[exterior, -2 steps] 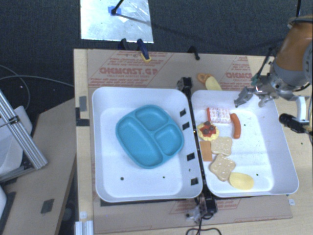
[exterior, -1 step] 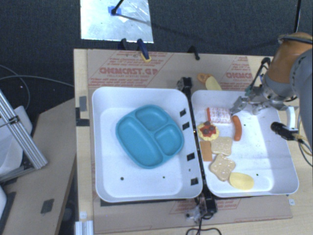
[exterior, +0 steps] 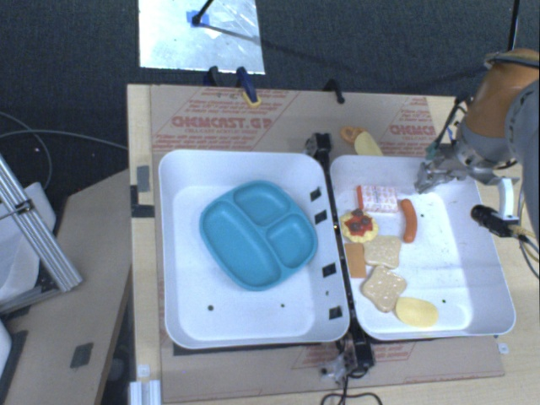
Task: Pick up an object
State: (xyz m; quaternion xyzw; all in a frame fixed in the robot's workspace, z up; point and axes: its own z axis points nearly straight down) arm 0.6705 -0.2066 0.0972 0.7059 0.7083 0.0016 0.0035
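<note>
The right bin [exterior: 472, 260] holds toy food: a red-and-white striped block [exterior: 377, 198], a red sausage [exterior: 408, 220], a small pizza piece with red topping [exterior: 359, 225], a square cracker [exterior: 384, 251], a brown strip [exterior: 356, 260], a toast slice [exterior: 384, 288] and a yellow oval [exterior: 417, 312]. My gripper [exterior: 429, 178] hangs over the far right part of this bin, just beyond the sausage and right of the striped block. Nothing shows between its fingers.
The left bin [exterior: 181, 310] holds a blue sectioned plate [exterior: 257, 234]. A yellow toy piece [exterior: 366, 143] lies on the cardboard behind the right bin. A black divider with clips [exterior: 333, 226] runs between the bins. A shiny sheet [exterior: 201, 24] lies at the back.
</note>
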